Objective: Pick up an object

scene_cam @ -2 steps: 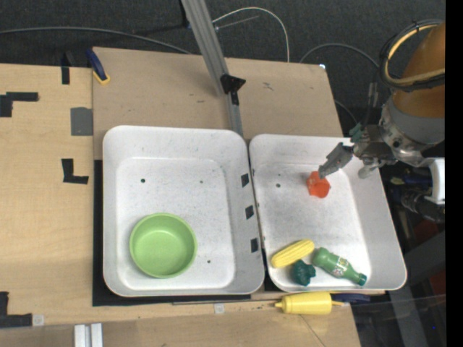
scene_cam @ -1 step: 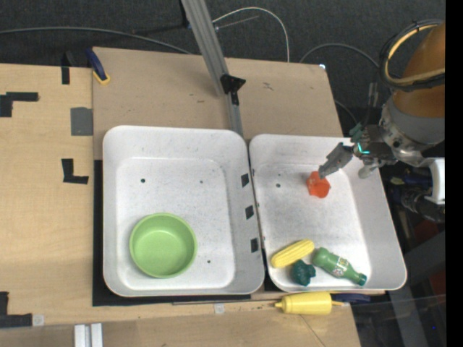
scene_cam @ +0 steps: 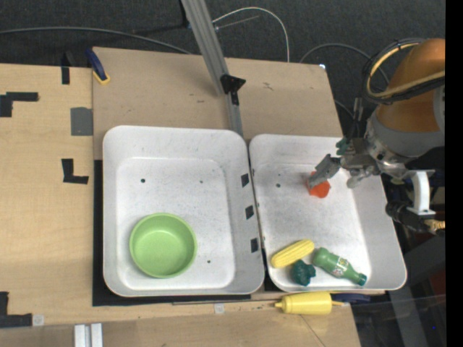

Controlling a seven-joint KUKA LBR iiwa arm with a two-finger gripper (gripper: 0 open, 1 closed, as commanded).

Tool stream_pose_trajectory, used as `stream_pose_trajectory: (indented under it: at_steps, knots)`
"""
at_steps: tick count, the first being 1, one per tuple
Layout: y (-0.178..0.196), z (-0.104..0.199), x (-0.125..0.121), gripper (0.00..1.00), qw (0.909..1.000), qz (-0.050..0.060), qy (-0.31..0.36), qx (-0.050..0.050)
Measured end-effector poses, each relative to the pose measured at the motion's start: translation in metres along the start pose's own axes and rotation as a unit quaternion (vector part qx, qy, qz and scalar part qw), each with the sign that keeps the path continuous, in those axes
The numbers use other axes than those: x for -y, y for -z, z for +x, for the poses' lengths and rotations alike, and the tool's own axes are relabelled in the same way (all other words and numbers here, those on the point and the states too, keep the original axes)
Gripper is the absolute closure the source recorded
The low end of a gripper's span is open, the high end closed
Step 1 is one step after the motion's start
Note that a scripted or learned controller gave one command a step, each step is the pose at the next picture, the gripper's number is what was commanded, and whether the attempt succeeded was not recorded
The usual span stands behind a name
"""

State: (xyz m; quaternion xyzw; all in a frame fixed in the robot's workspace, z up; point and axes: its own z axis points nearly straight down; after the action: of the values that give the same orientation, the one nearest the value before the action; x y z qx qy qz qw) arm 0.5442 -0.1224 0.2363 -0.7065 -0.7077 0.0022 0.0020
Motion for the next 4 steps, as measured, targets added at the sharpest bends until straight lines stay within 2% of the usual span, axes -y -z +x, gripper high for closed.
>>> stream_pose_trajectory:
  at_steps: [2, 3, 4]
  knots:
    - [-0.115, -0.017, 0.010, 0.00, 1.0000, 0.001, -0.001, 0.000]
    - [-0.102, -0.015, 0.009, 1.00, 1.0000, -0.001, 0.001, -0.001]
    - [-0.046, -0.005, 0.010, 1.00, 1.0000, -0.005, 0.000, 0.000]
